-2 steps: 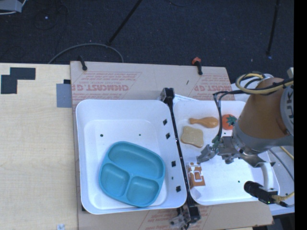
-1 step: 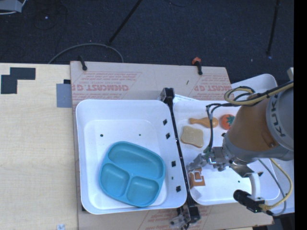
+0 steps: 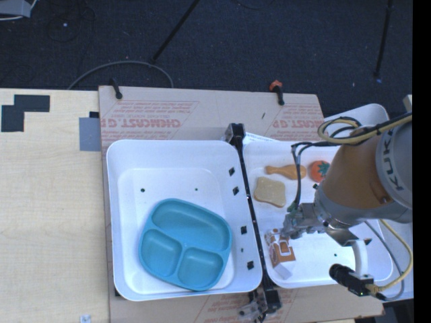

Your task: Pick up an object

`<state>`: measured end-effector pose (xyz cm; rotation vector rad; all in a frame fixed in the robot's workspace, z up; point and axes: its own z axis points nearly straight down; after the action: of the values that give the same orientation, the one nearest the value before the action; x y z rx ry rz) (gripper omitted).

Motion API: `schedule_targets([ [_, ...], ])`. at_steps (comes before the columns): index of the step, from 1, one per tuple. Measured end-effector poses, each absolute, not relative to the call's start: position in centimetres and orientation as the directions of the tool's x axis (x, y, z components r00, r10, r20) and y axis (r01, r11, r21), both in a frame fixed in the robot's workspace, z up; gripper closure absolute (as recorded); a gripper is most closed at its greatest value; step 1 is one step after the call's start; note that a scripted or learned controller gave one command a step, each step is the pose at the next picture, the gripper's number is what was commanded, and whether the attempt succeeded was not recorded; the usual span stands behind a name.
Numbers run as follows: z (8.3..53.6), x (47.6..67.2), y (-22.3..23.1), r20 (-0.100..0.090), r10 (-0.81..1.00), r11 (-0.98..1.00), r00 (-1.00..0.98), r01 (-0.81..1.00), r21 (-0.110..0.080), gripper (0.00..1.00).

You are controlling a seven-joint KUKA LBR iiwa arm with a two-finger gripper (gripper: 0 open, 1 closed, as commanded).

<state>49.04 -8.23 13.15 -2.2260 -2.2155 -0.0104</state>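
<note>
While the arm (image 3: 367,180) reaches in over the right bin (image 3: 377,116), I see the tool (image 3: 291,226) low near that bin's left wall, just above a small orange-and-white packet (image 3: 281,251). I can't tell how the tool is set; the wrist blocks it. Nothing visibly between its tips. Other objects relative to the right bin: a tan bread slice (image 3: 270,192) sits left of centre, a drumstick-shaped piece (image 3: 285,171) just behind it, and an orange item (image 3: 318,170) half hidden by the arm. In the left bin (image 3: 128,160) beside it lies a blue divided tray (image 3: 185,243). Both bins rest on the surface (image 3: 47,214).
</note>
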Motion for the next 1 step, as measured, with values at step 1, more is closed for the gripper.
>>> schedule_targets([
  [1, 19.18, 48.9, -8.97, 0.0, 1.0, 0.0, 0.0, 1.0, 0.002, 1.0],
])
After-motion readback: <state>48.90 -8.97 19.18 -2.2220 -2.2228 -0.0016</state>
